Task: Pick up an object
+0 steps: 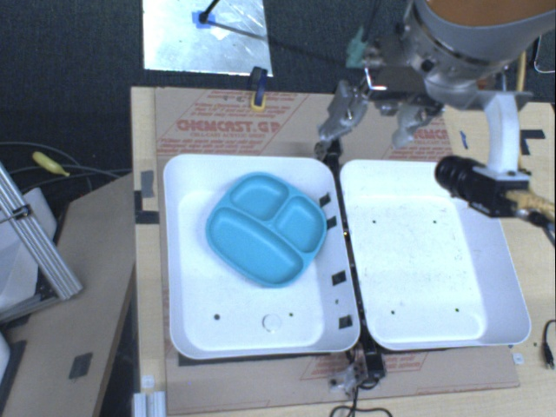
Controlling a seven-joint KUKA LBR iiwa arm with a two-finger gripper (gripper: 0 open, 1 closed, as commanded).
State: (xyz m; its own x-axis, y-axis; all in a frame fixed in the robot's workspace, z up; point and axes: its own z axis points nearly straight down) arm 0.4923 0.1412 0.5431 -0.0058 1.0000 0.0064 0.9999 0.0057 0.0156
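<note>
Camera view: blue divided plate (266,228) lies flat in the left bin (187,320), long axis running diagonally. Gripper (372,127) hangs past the bins' far edge, fingers spread, holding nothing. Plate sits below-left of gripper, well apart; reach must cross that way.

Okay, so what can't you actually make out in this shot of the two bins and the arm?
- Arm: its upper part is cut off by the camera view's top edge.
- Gripper: two fingers hang spread above the bins' far rim, nothing between them; their tips are too blurred to read finely.
- Left bin: the floor under the blue divided plate is hidden by the plate.
- Cardboard print: partly covered by both bins.
</note>
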